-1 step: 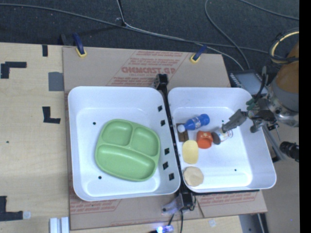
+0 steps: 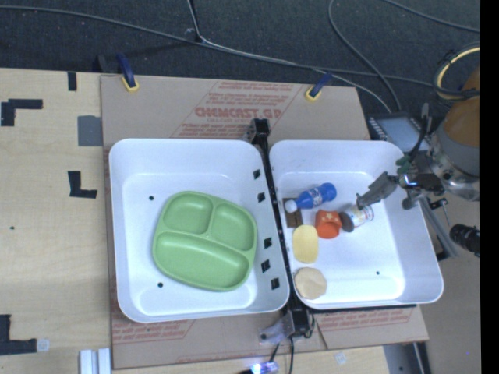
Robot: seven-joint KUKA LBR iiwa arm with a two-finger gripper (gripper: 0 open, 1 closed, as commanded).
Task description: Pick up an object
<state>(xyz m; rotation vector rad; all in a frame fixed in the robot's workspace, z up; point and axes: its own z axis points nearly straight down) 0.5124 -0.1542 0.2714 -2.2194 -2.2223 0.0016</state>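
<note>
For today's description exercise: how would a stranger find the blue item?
Start at the right-hand white bin. Look near its left wall, above the yellow piece and orange-red object. The small blue bottle lies on its side, the only blue thing there.

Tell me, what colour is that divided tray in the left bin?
Light green. The divided tray shows clearly in the camera view, lying flat in the left bin.
</note>
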